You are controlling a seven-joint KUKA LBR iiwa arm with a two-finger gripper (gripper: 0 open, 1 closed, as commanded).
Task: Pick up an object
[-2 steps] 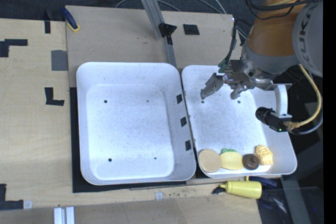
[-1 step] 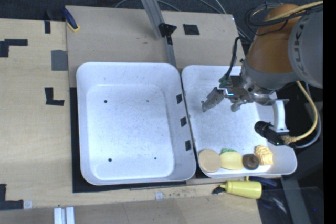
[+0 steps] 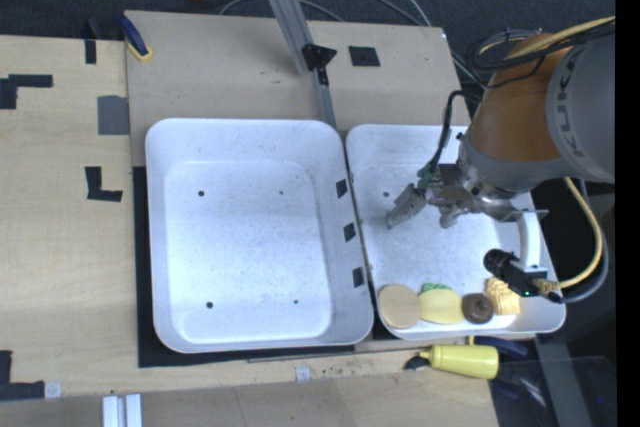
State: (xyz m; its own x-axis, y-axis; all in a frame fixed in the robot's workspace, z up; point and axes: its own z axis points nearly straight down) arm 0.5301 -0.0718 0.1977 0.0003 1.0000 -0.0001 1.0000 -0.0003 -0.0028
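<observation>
Over the right bin (image 3: 400,155), the pincer (image 3: 425,208) hangs spread open, gripping nothing; small objects (image 3: 440,305) crowd its six o'clock rim; "KU" lettering marks the arm (image 3: 590,115).

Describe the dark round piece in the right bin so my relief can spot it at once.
Start at the right bin and go to its near edge, where small items lie in a row. The dark piece sits between the yellow lump and the yellow block. It is the row's one brown, ring-like item; the disc is tan.
</observation>
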